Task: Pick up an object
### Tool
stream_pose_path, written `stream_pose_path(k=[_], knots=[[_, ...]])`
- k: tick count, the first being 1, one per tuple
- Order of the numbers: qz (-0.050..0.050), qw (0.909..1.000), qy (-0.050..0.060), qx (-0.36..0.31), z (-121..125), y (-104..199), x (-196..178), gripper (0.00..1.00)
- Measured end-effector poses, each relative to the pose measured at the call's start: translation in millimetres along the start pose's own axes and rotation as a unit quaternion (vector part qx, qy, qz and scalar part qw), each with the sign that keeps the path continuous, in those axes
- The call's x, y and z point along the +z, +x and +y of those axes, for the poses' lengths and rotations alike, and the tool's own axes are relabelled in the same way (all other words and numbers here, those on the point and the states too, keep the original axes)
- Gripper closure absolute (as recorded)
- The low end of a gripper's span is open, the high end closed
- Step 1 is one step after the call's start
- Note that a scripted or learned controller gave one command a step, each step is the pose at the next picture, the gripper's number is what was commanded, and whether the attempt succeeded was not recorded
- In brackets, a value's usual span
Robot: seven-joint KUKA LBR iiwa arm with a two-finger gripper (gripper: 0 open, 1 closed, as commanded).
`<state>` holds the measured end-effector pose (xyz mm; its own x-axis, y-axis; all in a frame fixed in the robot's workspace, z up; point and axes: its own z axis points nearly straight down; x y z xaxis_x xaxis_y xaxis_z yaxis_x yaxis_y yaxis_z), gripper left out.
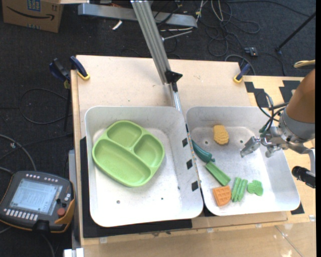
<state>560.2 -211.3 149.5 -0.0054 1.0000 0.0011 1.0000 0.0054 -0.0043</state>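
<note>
Dark carpet strewn with cables surrounds the tan surface [125, 80], with a cardboard box [32, 15] at the upper left and a teach pendant [35, 200] on the floor at the lower left. An aluminium post [155, 42] slants down from the top edge to the seam between the two bins.

Camera view, left bin [100, 211]: you see a light green divided plate [128, 152] with three compartments lying flat near the bin's centre.

Camera view, right bin [281, 193]: you see six objects. A yellow corn-like piece [220, 134] lies near the back wall. A dark teal curved piece [201, 151] sits by the left wall, with a green stick-shaped piece [217, 173] just in front of it. Toward the front edge, an orange waffle-textured piece [222, 195], a bundle of green bean-like pieces [238, 189] and a small green leafy piece [256, 187] lie close together in a row.

The end effector [249, 147] reaches in from the right over the right bin's back right area, well apart from the front row and to the right of the corn-like piece. Nothing lies between its fingers. Its metal fingers appear to be parted, though at this angle you cannot confirm how far.
</note>
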Motion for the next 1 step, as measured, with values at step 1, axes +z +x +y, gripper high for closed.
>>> stream_pose_path(k=[1], knots=[[0.001,1.0,-0.003,-0.001,70.8,45.4,57.5,0.0]])
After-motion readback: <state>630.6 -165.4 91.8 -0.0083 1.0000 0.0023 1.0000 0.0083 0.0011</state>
